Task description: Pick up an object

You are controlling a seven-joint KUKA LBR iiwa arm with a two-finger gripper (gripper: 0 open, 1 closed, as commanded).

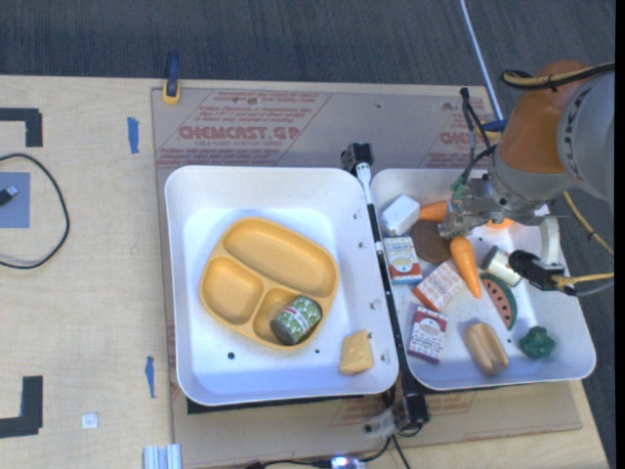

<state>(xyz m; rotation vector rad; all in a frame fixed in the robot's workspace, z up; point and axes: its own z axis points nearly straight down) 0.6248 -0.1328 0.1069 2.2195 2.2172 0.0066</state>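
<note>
Objects for picking are crowded in the right bin (576, 360), directly under and around the gripper (467, 213). The gripper is lowered into that bin's far half by the grey arm (586, 135), which enters from the right with its orange band (532, 125) just above the wrist; whether anything is clasped cannot be told, as the tip is masked by the wrist. An orange carrot (465, 265), smooth and tapered, lies just below the tip. A white block (399, 212) is seen to its left, and small printed cartons (401, 258) lie beyond that, their print too small to be read. Nearer the camera a red carton (427, 334), a tan bread roll (485, 347), a watermelon slice (503, 304) and a green broccoli piece (536, 342) are scattered. Further left, in the left bin (195, 203), a yellow divided plate (264, 279) holds a green-labelled can (296, 319), and a yellowish chunk (356, 353) lies beside it. Red lettering is printed on the cardboard sheet (244, 125) beneath, partly legible as "CHEMCAST GP".
</note>
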